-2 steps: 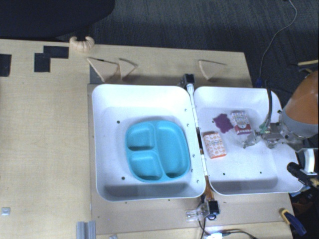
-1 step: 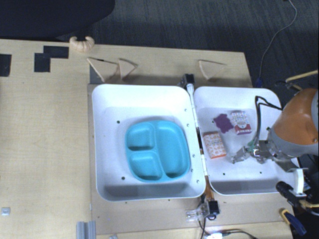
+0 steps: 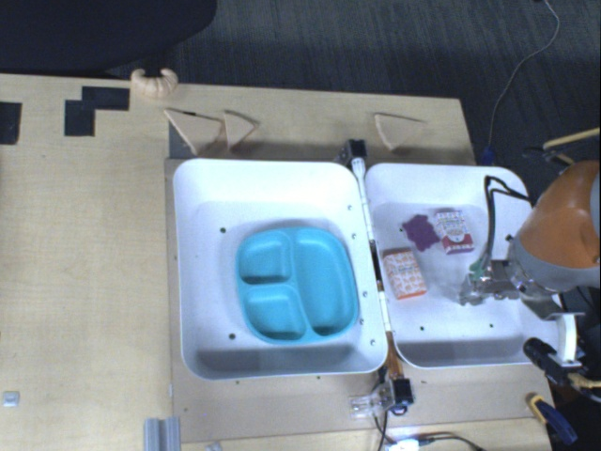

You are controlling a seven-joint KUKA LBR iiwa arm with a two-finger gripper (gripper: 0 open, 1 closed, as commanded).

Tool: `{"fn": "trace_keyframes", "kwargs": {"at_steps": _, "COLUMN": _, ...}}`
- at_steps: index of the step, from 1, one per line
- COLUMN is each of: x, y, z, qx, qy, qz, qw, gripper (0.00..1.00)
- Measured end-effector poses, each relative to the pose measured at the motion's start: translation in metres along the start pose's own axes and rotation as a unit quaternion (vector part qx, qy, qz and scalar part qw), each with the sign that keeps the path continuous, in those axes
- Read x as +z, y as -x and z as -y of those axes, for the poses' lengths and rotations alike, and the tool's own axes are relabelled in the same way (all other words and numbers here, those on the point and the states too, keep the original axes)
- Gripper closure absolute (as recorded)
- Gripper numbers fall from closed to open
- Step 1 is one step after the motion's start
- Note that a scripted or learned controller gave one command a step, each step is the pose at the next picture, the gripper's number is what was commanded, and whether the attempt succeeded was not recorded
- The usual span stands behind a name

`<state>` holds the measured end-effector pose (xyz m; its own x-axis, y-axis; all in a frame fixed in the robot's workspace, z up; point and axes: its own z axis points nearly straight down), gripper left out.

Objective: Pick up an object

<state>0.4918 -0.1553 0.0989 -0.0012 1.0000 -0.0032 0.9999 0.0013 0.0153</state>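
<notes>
Camera view, looking down at a slant: two white bins sit side by side on the worktop [image 3: 84,280]. Left bin [image 3: 202,205] holds a blue divided tray [image 3: 299,282], roughly centred. Right bin [image 3: 507,341] holds three small things in its left/upper part: a purple piece [image 3: 420,231], a red-and-white packet [image 3: 453,232] just beside it, and an orange-and-white packet [image 3: 404,273] nearer the divider, a bit below the other two.

The arm comes in from the right, orange band at the frame edge. The pincer [image 3: 481,287] hangs over the right bin's right half, apart from all three items; nothing sits between its tips. Can't tell if it's wide or narrow at this res, too small and blurred, so you shouldn't count on either.

Judgement: you're at the approach step, no grasp yet. To do it well, pick one target. The orange-and-white packet looks best, as it lies alone w/ bare floor around it. Centre over it, line the tips across its short side, go down straight. The purple piece and red-and-white packet sit so close you'd likely nudge one while closing on the other
</notes>
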Motion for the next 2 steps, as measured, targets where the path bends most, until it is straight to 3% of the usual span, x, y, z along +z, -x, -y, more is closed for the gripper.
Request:
{"fn": "trace_keyframes", "kwargs": {"at_steps": 1, "x": 0.0123, "y": 0.0518, "z": -0.0671, "qx": -0.002, "qy": -0.002, "qz": 0.001, "qw": 1.0, "gripper": 1.0}}
{"fn": "trace_keyframes", "kwargs": {"at_steps": 2, "x": 0.0133, "y": 0.0493, "z": -0.0665, "qx": -0.003, "qy": -0.004, "qz": -0.002, "qw": 1.0, "gripper": 0.0}}
